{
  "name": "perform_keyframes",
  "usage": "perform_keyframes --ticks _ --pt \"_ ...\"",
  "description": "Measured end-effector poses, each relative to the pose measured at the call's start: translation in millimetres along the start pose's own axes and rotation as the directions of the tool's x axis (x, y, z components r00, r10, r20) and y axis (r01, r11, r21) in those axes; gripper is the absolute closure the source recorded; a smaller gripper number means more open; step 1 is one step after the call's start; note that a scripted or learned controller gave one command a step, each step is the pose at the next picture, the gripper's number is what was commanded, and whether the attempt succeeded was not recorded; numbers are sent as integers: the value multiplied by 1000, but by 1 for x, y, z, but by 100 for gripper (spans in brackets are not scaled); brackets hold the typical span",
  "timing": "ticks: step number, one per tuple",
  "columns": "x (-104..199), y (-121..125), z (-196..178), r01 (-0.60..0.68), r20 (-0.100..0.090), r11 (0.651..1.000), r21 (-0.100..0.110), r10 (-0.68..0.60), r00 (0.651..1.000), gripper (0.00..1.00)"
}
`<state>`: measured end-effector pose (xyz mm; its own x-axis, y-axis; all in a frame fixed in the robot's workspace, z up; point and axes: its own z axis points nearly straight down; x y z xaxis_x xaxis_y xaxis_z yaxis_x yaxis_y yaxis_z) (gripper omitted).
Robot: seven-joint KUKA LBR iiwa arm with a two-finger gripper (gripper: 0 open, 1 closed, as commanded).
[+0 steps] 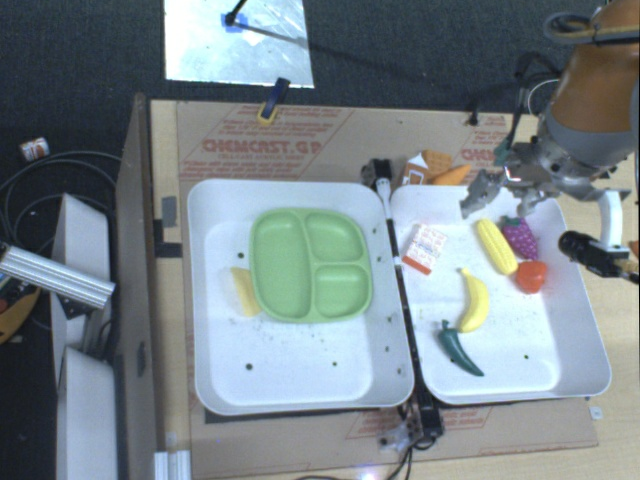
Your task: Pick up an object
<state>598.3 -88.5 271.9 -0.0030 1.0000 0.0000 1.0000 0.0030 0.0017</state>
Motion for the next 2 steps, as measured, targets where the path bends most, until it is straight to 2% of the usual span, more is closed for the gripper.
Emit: perform_keyframes --ticks 1,2 --pt "-57 -24 190 -6 1 1000 1 6 1000 0" --pt "-55 -22 177 -2 1 1000 -3 2 1000 100"
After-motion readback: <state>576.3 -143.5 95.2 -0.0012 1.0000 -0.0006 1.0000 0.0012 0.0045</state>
